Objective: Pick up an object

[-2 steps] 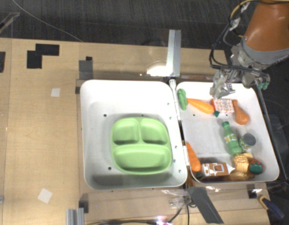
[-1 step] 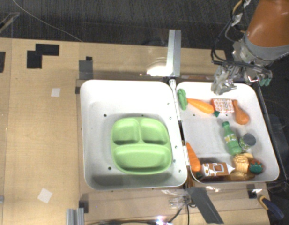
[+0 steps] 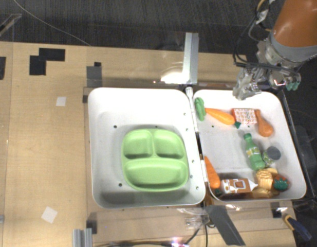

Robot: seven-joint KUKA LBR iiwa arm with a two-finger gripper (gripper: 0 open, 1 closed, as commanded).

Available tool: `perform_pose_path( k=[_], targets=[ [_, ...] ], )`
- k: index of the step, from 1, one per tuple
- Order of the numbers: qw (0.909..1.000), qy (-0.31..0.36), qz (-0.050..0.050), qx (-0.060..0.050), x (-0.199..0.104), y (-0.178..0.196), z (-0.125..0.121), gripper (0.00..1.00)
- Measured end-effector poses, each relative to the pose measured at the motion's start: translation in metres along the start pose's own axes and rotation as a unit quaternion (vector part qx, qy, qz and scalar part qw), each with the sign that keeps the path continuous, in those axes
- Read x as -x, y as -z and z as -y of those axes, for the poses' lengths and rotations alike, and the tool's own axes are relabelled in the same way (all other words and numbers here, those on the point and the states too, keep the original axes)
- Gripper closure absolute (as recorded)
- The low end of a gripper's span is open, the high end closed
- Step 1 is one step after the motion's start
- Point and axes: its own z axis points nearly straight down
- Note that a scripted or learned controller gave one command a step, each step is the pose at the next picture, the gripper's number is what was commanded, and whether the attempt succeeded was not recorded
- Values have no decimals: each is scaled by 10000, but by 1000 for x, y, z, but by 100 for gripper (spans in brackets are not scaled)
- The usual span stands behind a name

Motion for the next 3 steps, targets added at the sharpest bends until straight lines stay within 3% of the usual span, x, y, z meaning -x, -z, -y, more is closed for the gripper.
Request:
perform_pose_path(
  k=[3],
  targets=[
    [9998,6,179,-37,9,42,-1,100]
  ],
)
